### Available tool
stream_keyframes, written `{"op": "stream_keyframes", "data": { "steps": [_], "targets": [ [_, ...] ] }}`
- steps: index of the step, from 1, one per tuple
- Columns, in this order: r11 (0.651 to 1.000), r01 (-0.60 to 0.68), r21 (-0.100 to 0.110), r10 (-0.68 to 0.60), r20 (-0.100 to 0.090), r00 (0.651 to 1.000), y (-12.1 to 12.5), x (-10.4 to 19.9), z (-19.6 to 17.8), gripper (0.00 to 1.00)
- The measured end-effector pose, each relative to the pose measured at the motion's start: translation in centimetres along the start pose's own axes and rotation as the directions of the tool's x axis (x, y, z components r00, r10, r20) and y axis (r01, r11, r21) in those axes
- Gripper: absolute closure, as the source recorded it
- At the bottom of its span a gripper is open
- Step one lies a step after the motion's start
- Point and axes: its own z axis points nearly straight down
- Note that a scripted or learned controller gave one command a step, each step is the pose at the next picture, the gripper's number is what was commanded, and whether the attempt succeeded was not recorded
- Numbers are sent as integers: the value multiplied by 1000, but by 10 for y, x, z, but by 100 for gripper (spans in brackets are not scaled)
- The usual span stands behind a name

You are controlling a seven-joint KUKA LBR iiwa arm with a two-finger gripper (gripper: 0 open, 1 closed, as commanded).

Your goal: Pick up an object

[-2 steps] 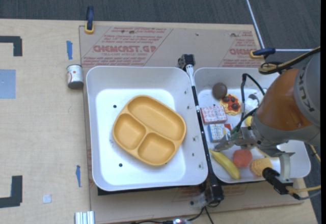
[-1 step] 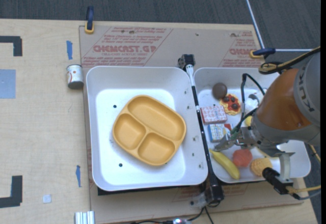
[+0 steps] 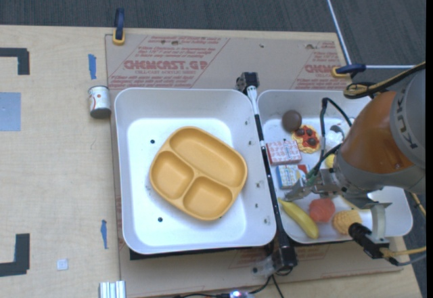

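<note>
The right bin (image 3: 399, 222) holds several small toys. A brown ball (image 3: 291, 119) and a red-and-yellow pizza slice (image 3: 308, 137) lie at the back. In front of them sit a red-and-white box (image 3: 283, 152) and a blue box (image 3: 288, 175). Along the front lie a yellow banana (image 3: 300, 218), a red tomato (image 3: 322, 209) and an orange-yellow piece (image 3: 344, 221). My gripper (image 3: 306, 188) hangs low over the bin's middle, between the blue box and the tomato, just above the banana's far end. Nothing is visibly held.
The left bin (image 3: 128, 154) carries a yellow divided plate (image 3: 197, 173). The orange-banded arm (image 3: 379, 141) covers the right bin's right half. A black divider (image 3: 260, 141) runs between the bins. A small can (image 3: 99, 101) stands on the bench to the left of the bins.
</note>
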Motion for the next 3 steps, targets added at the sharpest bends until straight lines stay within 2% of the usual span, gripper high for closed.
{"op": "stream_keyframes", "data": {
  "steps": [3],
  "targets": [
    [1000, 1, 0, -1, 0, 1000, 0, -2, 0, 0]
  ]
}}
